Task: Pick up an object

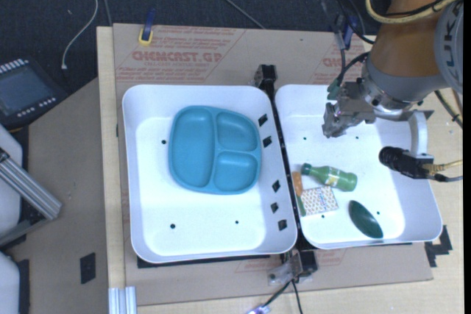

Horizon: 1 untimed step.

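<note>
Objects for picking lie in the right bin (412,228), all at its near end. I see a small green bottle (330,175) lying on its side, cap pointing left. Just nearer than it sits a small patterned packet (319,200), white with red speckles, touching or almost touching the bottle's underside; I cannot tell which. An orange strip (297,182) sits at the packet's left, against the bin's left wall. To the right of the packet, close to the bin's near rim, lies a dark green oval piece (365,219), tilted diagonally.

I have the gripper (335,127) hanging over the far-left part of the right bin, well apart from those things and farther from me than all of them. Nothing is between the fingers, and whether they are spread or closed I cannot tell from this angle. The arm (412,33) comes in from the right, its orange band above the wrist. A black cylindrical part (397,159) juts out over the bin's right side.

The left bin (140,180) holds a blue divided plate (213,150), lying flat near its middle. Both bins rest on the cardboard-covered counter (206,48).
</note>
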Each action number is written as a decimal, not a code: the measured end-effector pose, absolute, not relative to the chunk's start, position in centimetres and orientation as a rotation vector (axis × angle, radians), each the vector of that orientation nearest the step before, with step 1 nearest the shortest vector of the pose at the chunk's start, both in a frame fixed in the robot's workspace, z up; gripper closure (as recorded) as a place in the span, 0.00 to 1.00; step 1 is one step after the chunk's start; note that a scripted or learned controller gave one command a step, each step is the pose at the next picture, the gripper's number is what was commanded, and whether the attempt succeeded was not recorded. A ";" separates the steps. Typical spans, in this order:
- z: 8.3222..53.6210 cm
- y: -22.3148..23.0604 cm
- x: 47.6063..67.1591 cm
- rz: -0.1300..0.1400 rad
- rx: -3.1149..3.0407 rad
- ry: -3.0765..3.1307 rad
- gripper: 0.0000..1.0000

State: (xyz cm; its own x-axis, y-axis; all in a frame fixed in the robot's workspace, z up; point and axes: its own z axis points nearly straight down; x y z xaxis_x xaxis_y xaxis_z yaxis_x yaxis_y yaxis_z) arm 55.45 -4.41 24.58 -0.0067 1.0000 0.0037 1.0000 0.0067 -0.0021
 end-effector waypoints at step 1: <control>23.7 -0.3 53.2 0.002 -2.213 -2.222 1.00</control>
